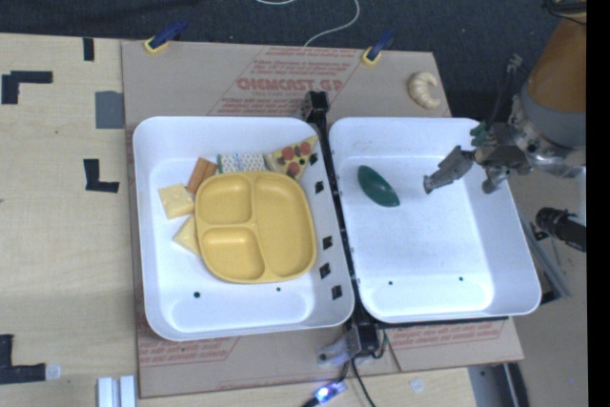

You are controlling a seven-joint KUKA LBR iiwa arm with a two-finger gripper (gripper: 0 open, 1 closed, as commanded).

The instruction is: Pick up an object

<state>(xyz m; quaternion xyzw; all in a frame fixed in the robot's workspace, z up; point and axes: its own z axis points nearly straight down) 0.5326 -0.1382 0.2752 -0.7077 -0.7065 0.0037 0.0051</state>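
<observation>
The green object (378, 186) lies flat on the floor of the right bin (477, 300), near the bin's left wall and toward its far edge. It is the one thing in that bin, so it looks like the likeliest thing to pick.

The gripper (464, 169) hangs over the same bin, toward the far right corner, well apart from the green object. Its fingers look spread, one dark finger (444, 173) slanting left toward the object, and nothing sits between them. Whether the tips touch the bin floor I cannot tell.

So, by my reading, nothing is picked up yet: the reach, the closing and the lift all remain.

In the left bin (162, 300) a yellow tray (255, 226) fills the middle, with small blocks (176, 201) tucked between it and the left and far walls, some partly under its rim.
</observation>
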